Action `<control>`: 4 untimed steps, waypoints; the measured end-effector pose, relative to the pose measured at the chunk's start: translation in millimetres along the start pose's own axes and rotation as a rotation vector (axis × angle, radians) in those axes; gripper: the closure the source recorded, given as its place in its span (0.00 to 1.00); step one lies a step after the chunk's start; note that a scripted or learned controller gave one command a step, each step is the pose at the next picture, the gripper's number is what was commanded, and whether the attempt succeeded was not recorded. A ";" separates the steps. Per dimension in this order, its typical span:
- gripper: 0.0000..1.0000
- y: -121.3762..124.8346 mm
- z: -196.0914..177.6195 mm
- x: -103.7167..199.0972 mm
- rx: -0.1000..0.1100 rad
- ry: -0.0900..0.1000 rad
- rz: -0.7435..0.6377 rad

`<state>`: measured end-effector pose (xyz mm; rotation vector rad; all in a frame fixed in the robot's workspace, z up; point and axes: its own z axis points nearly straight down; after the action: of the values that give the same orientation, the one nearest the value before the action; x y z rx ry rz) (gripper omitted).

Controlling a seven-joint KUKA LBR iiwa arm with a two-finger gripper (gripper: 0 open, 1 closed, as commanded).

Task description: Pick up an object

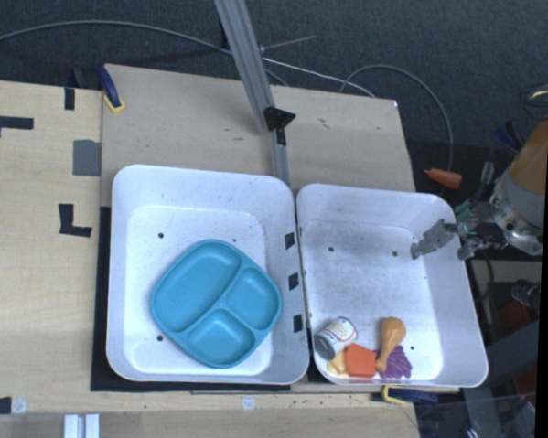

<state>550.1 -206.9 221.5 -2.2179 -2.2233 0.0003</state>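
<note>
While the gripper (pixel 445 235) hangs over the right bin's (pixel 363 264) far right corner, close to the rim, its fingers hold nothing, and whether they are spread or pressed together cannot be told from this angle. The arm (pixel 523 194) reaches in from the right edge, just beyond the bin wall. Four small things crowd the bin's near edge: a can (pixel 336 335) on its side, an orange block (pixel 360 360), a drumstick (pixel 391 337) and purple grapes (pixel 397 362), all touching or nearly so, well apart from the gripper. Between them and the gripper lies bare white floor, open across the bin's middle and far half. In the left bin (pixel 135 252), a blue plate (pixel 216 302) with three compartments lies flat, tilted toward the near right corner. A grey pole (pixel 250 66) slants down from the far side and ends where the two bins meet. Cables (pixel 391 78) loop across the dark floor beyond the bench (pixel 37 201).
</note>
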 end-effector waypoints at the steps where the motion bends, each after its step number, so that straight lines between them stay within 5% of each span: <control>1: 0.00 0.0 0.0 0.0 0.000 0.000 0.000; 4: 0.00 -6.0 132.8 4.1 0.000 -0.003 0.001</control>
<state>543.9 -202.7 88.7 -2.2199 -2.2241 0.0027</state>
